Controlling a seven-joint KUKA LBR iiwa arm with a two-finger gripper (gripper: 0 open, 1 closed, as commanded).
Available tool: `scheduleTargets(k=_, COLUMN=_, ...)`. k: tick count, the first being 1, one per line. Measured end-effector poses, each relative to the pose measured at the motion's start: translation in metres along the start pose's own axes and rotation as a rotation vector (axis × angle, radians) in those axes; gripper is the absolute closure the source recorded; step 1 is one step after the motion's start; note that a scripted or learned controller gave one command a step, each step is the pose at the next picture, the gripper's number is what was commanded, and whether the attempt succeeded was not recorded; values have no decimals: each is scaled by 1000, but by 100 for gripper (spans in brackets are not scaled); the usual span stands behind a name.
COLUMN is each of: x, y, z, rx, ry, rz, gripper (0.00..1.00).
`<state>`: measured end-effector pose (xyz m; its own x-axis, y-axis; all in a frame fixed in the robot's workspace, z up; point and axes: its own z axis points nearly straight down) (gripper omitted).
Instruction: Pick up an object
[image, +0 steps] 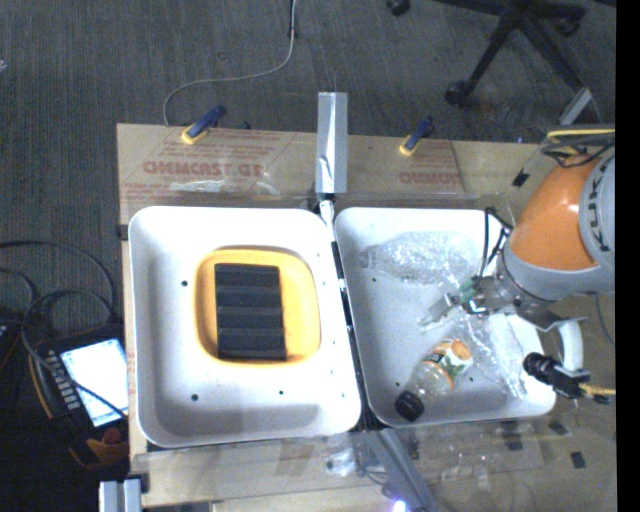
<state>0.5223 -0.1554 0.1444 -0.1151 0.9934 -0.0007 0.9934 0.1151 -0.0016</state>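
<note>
Two white bins side by side on the bench (150, 160), held still by yellow clamps (203, 124) at the back so nothing slides. In the left bin (160, 400), a yellow tray with a black block (250, 310), lying flat and alone. In the right bin (375, 300), a small bottle (440, 368) on its side with a dark cap, beside crinkly clear plastic (425, 255). Above that plastic, near the bin's right wall, the tool (470, 297), low and close, likely set for a grab. Released or clenched: cannot tell. Nothing seen caught in it.

One fixed overhead camera, slanted down, both white bins (150, 330) in frame, arm (565, 235) entering from right
</note>
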Motion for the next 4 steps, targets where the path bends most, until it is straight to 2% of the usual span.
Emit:
scheduleTargets(k=1, x=-23, y=-28, z=45, rx=-37, ry=-10, rz=-107, gripper=0)
scheduleTargets(k=2, x=-23, y=-28, z=37, rx=-36, ry=-10, rz=-108, gripper=100)
scheduleTargets(k=3, x=-16, y=-34, z=-20, rx=-2, ry=1, rz=-234, gripper=100)
scheduleTargets(k=4, x=66, y=-18, z=-81, rx=0, ry=1, rz=90, gripper=100)
